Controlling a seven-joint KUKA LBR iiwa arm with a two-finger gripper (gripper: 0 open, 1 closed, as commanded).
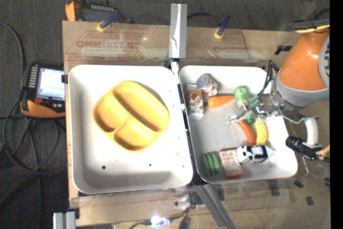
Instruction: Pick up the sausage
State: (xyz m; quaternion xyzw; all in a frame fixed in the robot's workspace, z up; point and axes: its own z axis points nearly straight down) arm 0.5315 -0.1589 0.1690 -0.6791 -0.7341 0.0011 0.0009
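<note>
The sausage (247,130) is a short red-orange piece lying in the right bin (278,171), towards its right side. It rests against a yellow banana-like item (261,132). My gripper (245,113) reaches in from the right and sits low, just above the far end of the sausage. From here it looks close to or touching the sausage. I see nothing held in it. The arm's orange band (303,64) hangs over the bin's right rim.
Around the gripper in the right bin lie a green item (241,94), an orange carrot (221,101), a silver can (207,83) and a small packet (195,102). Nearer the front are a black-and-white item (252,153), a pink box (230,162) and a green ribbed piece (210,162). The left bin (86,169) holds a yellow divided plate (131,114).
</note>
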